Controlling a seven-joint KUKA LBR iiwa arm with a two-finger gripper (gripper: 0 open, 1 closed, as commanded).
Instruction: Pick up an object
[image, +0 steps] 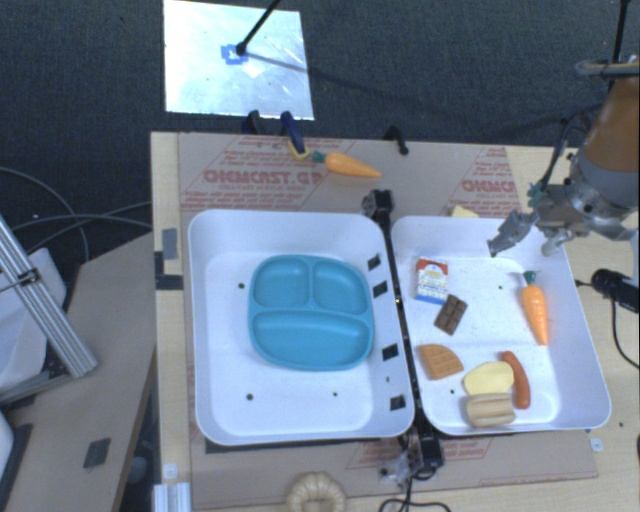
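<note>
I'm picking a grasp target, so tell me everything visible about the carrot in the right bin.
The carrot is a small orange toy, plastic-looking, with a green stub at its top end. It lies flat on the right bin floor near the bin's right wall, tip pointing toward the camera. Nothing touches it; the gripper hangs above and beyond its green end.

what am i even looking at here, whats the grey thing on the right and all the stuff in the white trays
One camera looks down at a slant on a bench. The grey thing is a robot arm with an orange band, reaching in from the right; its two-finger gripper hangs open over the right white bin, holding nothing.

That bin holds toy food: a small white and red carton, a brown chocolate bar piece, an orange carrot, a tan bread slice, a yellow potato-like piece, a red sausage and a beige bun.

The left white bin holds a blue divided plate. A second orange carrot lies on the cardboard behind the bins.
</note>
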